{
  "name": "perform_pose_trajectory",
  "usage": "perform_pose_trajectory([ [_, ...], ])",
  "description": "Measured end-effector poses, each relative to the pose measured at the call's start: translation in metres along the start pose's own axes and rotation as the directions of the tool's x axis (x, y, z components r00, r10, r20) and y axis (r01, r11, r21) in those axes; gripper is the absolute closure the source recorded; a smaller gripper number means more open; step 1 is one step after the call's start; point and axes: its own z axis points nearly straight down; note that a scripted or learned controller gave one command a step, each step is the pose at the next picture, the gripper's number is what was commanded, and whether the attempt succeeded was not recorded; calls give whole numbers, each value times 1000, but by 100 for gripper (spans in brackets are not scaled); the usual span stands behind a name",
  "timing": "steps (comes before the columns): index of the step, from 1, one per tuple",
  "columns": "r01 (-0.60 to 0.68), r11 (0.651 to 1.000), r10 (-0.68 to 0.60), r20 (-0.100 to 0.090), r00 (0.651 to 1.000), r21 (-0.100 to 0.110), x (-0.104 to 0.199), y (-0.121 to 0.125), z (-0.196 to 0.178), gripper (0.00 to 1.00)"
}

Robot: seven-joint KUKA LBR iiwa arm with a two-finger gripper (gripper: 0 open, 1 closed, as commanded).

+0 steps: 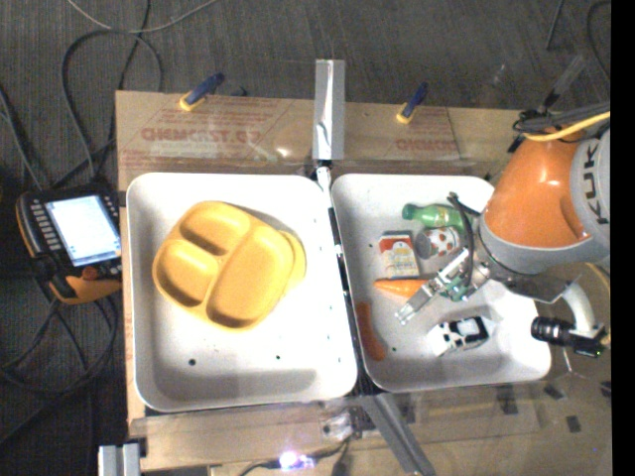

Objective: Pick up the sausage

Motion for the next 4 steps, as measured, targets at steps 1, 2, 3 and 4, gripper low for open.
perform_pose_trajectory([
  [1, 60, 998, -60, 1, 998, -3, -1, 0, -56, 0],
  [2, -149, 989, 149, -2, 989, 1, 95, 40, -8, 0],
  [3, -90, 996, 90, 1, 996, 1, 54, 16, -9, 0],
  [4, -233, 972, 233, 0, 972, 1, 141, 111, -8, 0],
])
